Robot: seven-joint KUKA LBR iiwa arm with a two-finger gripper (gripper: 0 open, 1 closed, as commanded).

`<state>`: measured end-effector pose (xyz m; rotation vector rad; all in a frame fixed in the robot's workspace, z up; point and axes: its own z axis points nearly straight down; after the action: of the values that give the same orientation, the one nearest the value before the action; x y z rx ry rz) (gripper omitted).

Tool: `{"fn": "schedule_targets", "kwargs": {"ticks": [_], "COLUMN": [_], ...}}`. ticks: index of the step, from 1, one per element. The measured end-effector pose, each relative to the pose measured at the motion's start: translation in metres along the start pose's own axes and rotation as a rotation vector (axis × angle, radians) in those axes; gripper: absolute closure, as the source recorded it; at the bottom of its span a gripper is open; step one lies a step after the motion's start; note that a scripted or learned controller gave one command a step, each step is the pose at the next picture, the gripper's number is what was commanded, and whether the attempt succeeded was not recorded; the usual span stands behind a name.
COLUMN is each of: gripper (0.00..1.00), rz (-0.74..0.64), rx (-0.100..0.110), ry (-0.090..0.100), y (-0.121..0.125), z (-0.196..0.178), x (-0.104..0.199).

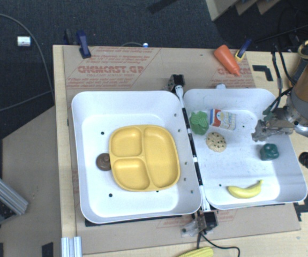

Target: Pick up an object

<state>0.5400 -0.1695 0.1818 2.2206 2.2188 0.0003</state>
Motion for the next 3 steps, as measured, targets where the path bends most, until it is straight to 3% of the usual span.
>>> {"fn": "schedule_targets", "kwargs": {"ticks": [1,2,3], "gripper": [1.0,1.0,0.0], "rz": [-0.001,-0.002,-0.001], "rx": [0.003,0.004,0.004], "ry": [0.002,0.003,0.003], "y": [0.017,0.016,0.017], "z": [0.029,0.047,0.047], "x": [0.003,0.075,0.074]}}
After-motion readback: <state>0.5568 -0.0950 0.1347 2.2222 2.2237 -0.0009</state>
